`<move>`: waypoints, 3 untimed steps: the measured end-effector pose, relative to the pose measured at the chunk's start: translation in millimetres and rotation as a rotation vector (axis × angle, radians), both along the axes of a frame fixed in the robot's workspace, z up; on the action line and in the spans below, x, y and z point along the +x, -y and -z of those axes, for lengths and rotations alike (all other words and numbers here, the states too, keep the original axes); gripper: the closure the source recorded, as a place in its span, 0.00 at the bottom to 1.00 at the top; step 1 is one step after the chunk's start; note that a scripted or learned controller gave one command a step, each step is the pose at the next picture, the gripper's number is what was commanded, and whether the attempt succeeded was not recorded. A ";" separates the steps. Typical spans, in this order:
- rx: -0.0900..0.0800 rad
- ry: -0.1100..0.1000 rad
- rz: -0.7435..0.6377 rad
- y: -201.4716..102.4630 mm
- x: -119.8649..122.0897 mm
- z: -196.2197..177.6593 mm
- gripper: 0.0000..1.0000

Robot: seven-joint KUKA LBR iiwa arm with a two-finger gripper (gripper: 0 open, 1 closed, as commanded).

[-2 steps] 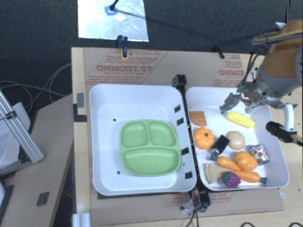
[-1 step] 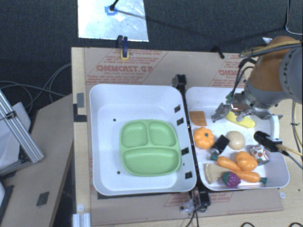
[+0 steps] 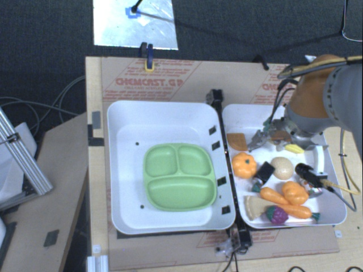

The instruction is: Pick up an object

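My gripper point(image 3: 264, 136) hangs low over the back of the right bin point(image 3: 244, 115), under the grey wrist with its orange band. A brown toast slice point(image 3: 237, 141) lies just left of it and a small yellow piece point(image 3: 293, 149) just right. In front of it are an orange pumpkin-like fruit point(image 3: 244, 165), a beige egg-shaped item point(image 3: 282, 167), a black piece point(image 3: 262, 173), an orange pepper point(image 3: 295, 191), two carrots point(image 3: 274, 196), a purple bunch point(image 3: 276, 215) and a pale wedge point(image 3: 255, 207). I see nothing held.
The left bin point(image 3: 130, 118) holds a green divided plate point(image 3: 180, 176). A black divider clip strip point(image 3: 222, 152) runs between the bins. Cables trail at the right by the arm, and a shiny sheet point(image 3: 135, 16) lies beyond the bench.
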State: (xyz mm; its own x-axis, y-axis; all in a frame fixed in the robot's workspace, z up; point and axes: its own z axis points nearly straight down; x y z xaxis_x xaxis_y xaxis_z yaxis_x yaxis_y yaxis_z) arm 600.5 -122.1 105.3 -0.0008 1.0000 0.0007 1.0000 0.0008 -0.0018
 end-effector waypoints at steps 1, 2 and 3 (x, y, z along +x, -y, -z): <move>-0.001 0.002 0.000 -0.5 0.8 21.0 0.00; -0.001 0.006 0.001 -0.2 1.8 9.4 1.00; -0.001 0.005 -0.003 -3.6 1.1 -33.8 1.00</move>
